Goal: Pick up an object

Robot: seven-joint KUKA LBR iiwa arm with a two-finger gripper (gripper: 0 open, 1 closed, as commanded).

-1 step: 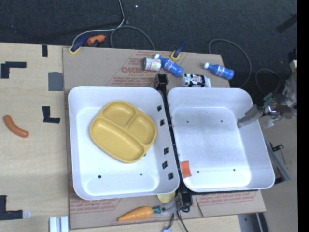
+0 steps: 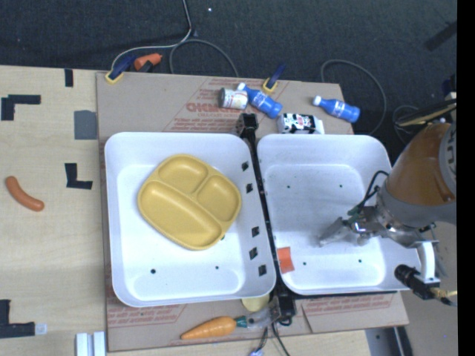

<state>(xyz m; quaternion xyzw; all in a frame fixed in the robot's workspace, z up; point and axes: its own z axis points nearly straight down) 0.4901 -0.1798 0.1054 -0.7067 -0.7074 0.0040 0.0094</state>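
Nearest the camera, a toy carrot (image 2: 210, 328) lies on the cardboard sheet (image 2: 185, 102) below the bins, outside both of them. Above it, the left bin (image 2: 119, 221) holds a yellow divided plate (image 2: 189, 200), lying flat and a little toward the bin's upper half. The right bin (image 2: 326, 150) has only a small orange block (image 2: 283, 259) near its lower left corner, close against the dividing wall.

Reaching in from the right, the arm (image 2: 423, 176) has its gripper (image 2: 343, 228) low over the floor of the right bin, jaws pointing left. They look spread, with one finger angled down-left, and nothing is seen between them. The orange block sits apart from the tips, to their lower left.

Judged from this, the pick is at the approach stage: no object has been taken. The closest candidate is the orange block, so the next move calls for shifting the jaws left and toward the bin's near wall, centring them over the block, lowering, and closing. Its place beside the wall leaves little room for a finger on that side, which could spoil the grip.

Behind the bins, two small blue bottles (image 2: 338, 109) and a white container (image 2: 234, 97) rest on the worktop, and a toy sausage (image 2: 24, 193) lies far left.
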